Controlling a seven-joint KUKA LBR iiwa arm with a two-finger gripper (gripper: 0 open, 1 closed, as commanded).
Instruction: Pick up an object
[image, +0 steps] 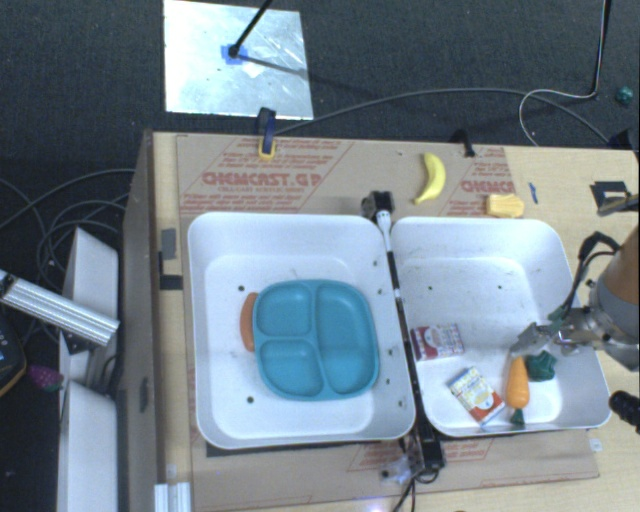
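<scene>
Where the arm enters the right bin (560, 250), gripper (540, 345) low beside an orange carrot (517, 383), finger state unclear, small cartons nearby, blue tray (315, 335) in left bin.

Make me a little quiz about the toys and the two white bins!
1. True or false: the blue divided tray lies in the left bin.
2. Where is the banana? A in the right bin; B on the bench behind the bins; C on the tray.
3. Fill in: the orange carrot lies just under the ____.

Key: 1 true; 2 B; 3 gripper.
</scene>
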